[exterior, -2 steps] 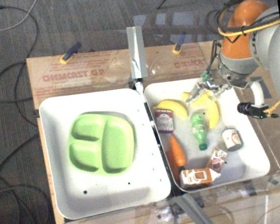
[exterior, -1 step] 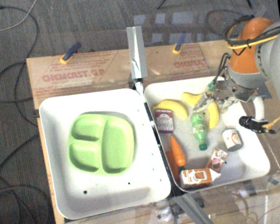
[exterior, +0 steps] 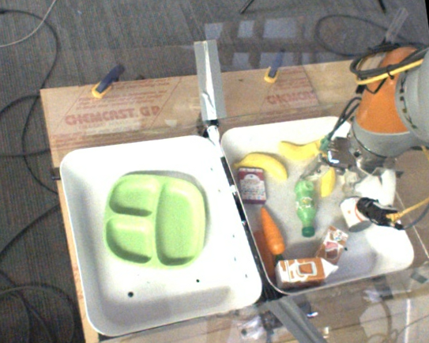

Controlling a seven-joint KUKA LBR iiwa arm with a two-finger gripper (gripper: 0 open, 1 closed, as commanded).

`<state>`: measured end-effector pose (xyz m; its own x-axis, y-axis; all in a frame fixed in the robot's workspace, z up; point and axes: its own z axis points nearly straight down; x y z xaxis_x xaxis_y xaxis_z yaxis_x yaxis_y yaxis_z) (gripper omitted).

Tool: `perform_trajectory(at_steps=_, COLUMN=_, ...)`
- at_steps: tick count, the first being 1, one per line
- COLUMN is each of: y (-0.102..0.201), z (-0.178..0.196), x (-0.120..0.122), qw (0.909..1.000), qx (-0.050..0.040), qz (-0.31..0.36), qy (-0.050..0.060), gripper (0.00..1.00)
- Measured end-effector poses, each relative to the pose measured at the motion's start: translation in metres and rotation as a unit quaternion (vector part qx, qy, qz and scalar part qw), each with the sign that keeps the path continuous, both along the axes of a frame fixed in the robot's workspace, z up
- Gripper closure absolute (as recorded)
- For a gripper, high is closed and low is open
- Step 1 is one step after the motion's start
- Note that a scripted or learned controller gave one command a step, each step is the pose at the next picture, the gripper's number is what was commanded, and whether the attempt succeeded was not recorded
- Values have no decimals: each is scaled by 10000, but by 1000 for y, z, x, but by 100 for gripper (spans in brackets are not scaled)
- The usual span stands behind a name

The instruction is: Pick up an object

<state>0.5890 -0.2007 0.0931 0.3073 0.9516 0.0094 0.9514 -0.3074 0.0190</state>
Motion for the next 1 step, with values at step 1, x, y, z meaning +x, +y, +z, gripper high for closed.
perform_trajectory(at_steps=1, y=-2, z=6, x=-2, qw=10000, qx=-13, qz=-12, qy=39, gripper=100)
